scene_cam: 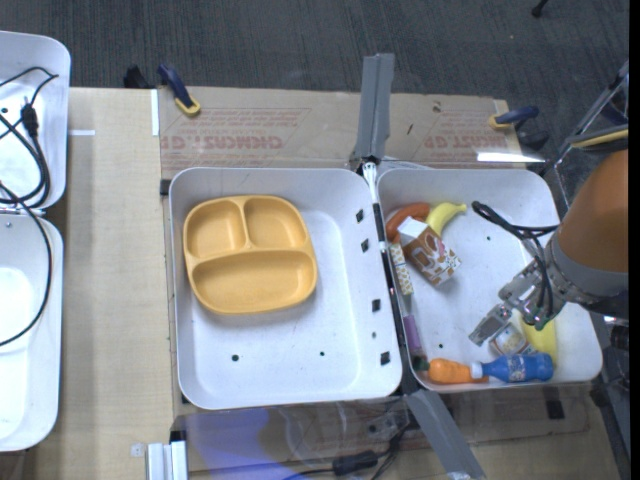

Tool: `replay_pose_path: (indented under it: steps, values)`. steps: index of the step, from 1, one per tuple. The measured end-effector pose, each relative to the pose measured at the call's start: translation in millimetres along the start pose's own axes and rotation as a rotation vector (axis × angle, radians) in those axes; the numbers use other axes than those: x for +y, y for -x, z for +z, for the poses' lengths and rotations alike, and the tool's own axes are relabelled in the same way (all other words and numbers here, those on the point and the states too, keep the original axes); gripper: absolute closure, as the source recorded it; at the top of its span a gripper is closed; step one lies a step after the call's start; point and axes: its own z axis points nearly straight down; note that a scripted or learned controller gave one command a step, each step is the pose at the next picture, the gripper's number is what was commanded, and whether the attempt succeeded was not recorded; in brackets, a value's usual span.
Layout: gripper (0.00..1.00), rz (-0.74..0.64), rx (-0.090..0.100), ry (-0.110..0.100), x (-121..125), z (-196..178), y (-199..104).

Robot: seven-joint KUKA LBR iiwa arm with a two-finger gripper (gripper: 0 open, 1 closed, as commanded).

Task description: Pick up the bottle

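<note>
The bottle (pixel 503 369) lies on its side along the front wall of the right bin (pixel 470 268). It has a blue body and an orange cap end pointing left. My gripper (pixel 504 308) hovers just above and behind the bottle, at the right side of this bin, and it is open. Nothing sits between its fingers (pixel 492 326). The arm's orange band (pixel 600 218) hangs over the bin's right wall.
A yellow object (pixel 543 336) and a small clear item (pixel 510 341) lie right under the gripper. A banana (pixel 446 214), an orange item (pixel 405 215) and a brown carton (pixel 432 255) crowd the bin's back left. The left bin (pixel 290 358) holds a yellow divided plate (pixel 250 253).
</note>
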Motion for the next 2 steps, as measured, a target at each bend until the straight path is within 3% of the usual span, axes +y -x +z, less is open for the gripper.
replay_pose_path:
  steps: [1,2]
  values:
    - [0.00,-0.173,0.001,0.000,-17.1,53.2,18.1]
    - [1.00,-0.170,0.000,0.002,-16.2,44.3,18.5]
